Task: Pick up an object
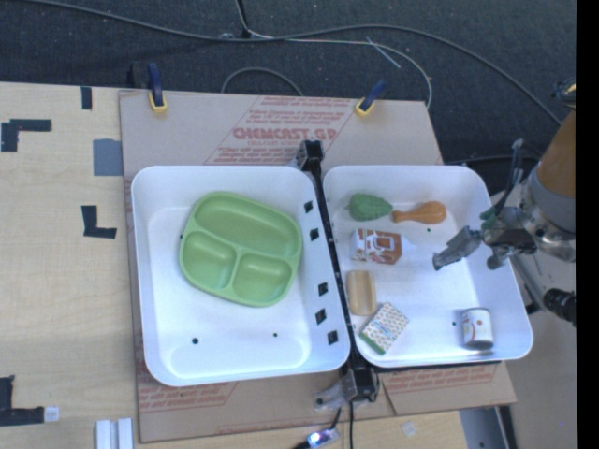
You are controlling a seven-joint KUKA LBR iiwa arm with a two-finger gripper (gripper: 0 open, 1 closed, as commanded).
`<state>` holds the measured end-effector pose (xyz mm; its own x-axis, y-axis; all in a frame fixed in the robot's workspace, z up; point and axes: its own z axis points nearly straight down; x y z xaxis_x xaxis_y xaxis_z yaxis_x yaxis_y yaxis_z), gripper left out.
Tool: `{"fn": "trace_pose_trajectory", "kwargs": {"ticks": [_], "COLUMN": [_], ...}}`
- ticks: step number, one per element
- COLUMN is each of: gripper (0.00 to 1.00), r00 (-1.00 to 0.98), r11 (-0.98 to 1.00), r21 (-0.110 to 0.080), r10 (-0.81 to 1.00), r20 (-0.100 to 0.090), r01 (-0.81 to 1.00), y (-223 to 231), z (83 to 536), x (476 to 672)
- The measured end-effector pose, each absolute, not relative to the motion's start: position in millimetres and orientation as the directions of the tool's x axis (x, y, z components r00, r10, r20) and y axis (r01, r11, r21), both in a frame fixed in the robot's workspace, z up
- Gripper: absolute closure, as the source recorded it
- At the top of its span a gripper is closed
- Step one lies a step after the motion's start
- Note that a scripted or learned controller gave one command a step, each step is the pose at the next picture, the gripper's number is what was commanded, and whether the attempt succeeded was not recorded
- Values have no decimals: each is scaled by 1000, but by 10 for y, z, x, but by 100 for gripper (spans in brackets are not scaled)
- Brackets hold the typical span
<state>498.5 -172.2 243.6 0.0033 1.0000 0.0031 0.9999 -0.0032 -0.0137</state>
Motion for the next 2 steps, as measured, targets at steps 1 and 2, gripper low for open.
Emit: {"fn": "trace_pose_trajectory", "kwargs": {"ticks": [1, 2], "gripper": [0, 0], "r00": [-1, -1], "r11": [1, 1], "r21": [-2, -5], "r10": [1000, 1000], "r20": [0, 1], "r01": [1000, 1000], "y": [-1716, -1617], "z": [2501, 1954], "x": [5010, 5045]}}
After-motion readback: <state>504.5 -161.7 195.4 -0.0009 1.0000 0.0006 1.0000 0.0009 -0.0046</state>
